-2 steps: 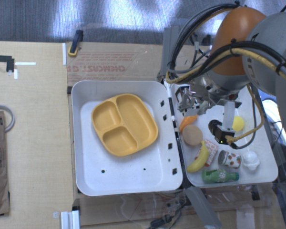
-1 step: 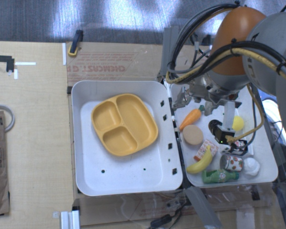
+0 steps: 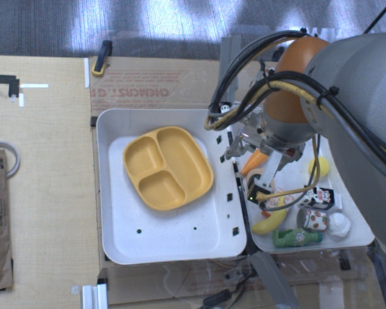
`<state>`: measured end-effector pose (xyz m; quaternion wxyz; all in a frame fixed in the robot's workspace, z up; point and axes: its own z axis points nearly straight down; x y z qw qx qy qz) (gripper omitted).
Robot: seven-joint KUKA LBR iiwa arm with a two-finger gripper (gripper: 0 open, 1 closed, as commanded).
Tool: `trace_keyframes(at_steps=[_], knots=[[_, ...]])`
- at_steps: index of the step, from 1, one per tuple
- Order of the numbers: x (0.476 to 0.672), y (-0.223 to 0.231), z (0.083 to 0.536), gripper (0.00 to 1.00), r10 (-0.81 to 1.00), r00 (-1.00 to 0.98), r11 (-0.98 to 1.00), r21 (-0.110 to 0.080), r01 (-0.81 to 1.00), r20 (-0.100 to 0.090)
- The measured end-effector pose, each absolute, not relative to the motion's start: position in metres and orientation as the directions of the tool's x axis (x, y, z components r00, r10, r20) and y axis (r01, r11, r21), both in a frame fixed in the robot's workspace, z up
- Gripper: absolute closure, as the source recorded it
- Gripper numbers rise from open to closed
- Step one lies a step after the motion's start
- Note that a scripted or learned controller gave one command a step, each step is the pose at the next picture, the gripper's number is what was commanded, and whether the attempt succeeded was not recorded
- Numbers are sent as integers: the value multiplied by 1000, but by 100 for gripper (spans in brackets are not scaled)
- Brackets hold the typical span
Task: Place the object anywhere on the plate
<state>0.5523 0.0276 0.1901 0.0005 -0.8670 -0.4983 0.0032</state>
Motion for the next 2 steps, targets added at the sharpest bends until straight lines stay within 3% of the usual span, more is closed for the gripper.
trace_keyframes(at_steps=[1,2], knots=[[564,16,232,0,967,254,-254,-2,967,-4],[559,-46,418,0,885,466,-466,-2,885,-5]])
